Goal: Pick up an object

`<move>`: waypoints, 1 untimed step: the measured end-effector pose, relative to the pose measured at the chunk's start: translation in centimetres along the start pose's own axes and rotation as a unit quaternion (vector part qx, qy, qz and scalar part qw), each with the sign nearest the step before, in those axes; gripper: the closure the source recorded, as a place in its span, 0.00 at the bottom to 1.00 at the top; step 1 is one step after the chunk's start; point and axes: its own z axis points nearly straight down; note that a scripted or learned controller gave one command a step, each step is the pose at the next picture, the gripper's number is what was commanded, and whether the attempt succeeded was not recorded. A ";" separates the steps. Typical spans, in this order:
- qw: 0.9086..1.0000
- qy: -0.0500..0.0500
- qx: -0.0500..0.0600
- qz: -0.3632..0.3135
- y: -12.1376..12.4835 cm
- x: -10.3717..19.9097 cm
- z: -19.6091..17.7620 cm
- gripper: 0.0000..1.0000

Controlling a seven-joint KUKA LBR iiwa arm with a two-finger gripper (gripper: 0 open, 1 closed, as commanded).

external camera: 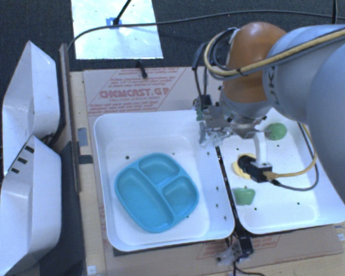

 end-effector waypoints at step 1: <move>1.000 0.000 -0.001 0.000 -0.4 4.7 -2.0 1.00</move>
